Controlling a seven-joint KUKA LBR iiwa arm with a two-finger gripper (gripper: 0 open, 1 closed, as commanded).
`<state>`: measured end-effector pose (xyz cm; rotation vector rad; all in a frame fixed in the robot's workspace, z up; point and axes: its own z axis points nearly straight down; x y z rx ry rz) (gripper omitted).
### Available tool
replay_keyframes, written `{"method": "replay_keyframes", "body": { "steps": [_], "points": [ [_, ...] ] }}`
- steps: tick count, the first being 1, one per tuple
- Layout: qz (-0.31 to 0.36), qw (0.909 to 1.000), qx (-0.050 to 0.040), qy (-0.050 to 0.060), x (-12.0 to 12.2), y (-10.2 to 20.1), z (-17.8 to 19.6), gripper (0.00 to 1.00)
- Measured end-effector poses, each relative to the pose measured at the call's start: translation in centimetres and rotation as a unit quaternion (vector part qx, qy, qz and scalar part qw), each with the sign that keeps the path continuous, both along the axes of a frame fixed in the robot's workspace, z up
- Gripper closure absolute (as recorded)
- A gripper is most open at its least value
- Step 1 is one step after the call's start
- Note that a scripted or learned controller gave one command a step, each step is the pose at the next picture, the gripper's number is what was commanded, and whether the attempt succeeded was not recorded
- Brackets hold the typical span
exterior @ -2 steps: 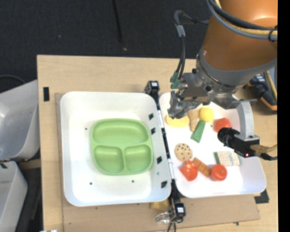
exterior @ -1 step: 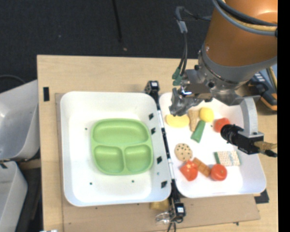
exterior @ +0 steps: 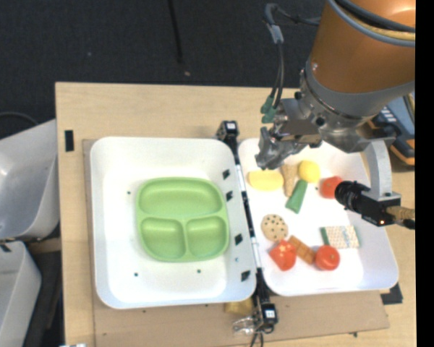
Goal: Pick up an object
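Note:
My gripper (exterior: pixel 269 159) hangs over the far left part of the right bin (exterior: pixel 369 266), just above a yellow banana-shaped piece (exterior: pixel 265 181). Beside that piece lie a tan piece (exterior: pixel 288 172), a yellow lemon (exterior: pixel 309 170) and a green stick (exterior: pixel 296 196). Nearer the front are a spotted cookie (exterior: pixel 274 227), a red tomato (exterior: pixel 282 255), an orange-brown piece (exterior: pixel 300 247), a second red tomato (exterior: pixel 328 258) and a green-and-white packet (exterior: pixel 340 236). An orange-red ball (exterior: pixel 328 186) sits to the right.
The left bin (exterior: pixel 116 273) holds a green divided plate (exterior: pixel 182 217). A black fitting (exterior: pixel 369 202) with a white bracket (exterior: pixel 380 166) reaches over the right bin's right side. The arm's large grey and orange body (exterior: pixel 362 56) looms over the bin's far side.

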<state>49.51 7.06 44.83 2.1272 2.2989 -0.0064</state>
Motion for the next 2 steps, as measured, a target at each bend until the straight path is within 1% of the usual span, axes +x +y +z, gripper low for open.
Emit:
{"method": "replay_keyframes", "body": {
  "steps": [1,2],
  "points": [
    [0.004,1.0,-0.0007,0.0,0.1,0.0,1.0,1.0],
    [-0.042,0.9991,0.0032,0.007,-0.6,-4.3,-10.0,1.0]
  ]
}}
